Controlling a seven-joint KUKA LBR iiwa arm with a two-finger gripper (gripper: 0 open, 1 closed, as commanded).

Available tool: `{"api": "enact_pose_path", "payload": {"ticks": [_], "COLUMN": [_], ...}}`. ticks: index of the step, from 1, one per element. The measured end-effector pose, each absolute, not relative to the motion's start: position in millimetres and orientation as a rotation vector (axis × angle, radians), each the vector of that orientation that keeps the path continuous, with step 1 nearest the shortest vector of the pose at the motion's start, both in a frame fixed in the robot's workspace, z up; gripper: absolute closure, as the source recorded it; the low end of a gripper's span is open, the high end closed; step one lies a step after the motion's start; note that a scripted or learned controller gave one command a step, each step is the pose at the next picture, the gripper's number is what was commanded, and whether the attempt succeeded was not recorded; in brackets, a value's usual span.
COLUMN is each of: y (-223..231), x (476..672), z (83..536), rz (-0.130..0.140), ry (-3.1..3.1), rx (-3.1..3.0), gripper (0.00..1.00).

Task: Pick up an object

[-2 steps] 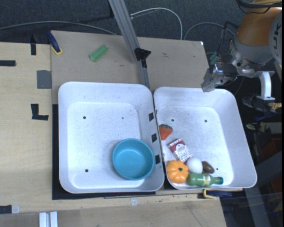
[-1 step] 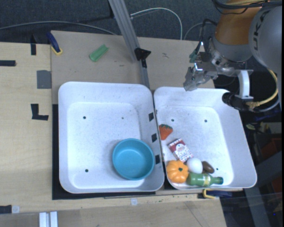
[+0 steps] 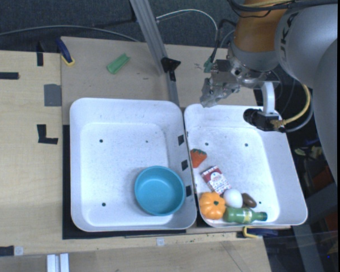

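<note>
My gripper (image 3: 211, 99) hangs over the far left corner of the right bin (image 3: 272, 152), pointing down, with nothing seen between its fingers. Well in front of it, along that bin's left and near side, lie a small red-orange strawberry-like piece (image 3: 198, 157), a red and white packet (image 3: 215, 180), an orange pumpkin (image 3: 212, 205), a white egg (image 3: 233, 198), a dark brown piece (image 3: 249, 200) and a green bottle (image 3: 243, 215). A blue bowl (image 3: 158, 190) sits in the left bin (image 3: 102, 129) at its near right.
A grey metal post (image 3: 153, 33) slants up from between the bins' far edges. A green block (image 3: 118, 63) and a blue-yellow clip (image 3: 64, 51) lie on the bench behind the left bin. Black cables run by the arm's right side.
</note>
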State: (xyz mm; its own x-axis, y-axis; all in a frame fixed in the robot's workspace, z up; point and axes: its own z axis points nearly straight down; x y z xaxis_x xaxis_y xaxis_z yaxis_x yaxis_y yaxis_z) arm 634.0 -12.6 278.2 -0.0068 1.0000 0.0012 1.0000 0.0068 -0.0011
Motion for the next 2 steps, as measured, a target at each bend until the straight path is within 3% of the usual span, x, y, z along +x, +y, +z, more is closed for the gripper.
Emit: {"api": "enact_pose_path", "payload": {"ticks": [2], "y": [100.4], "x": [635.5], "z": [258.4], "rz": [0.001], "ry": [-2.228], "rx": [-2.212], "gripper": [1.0]}}
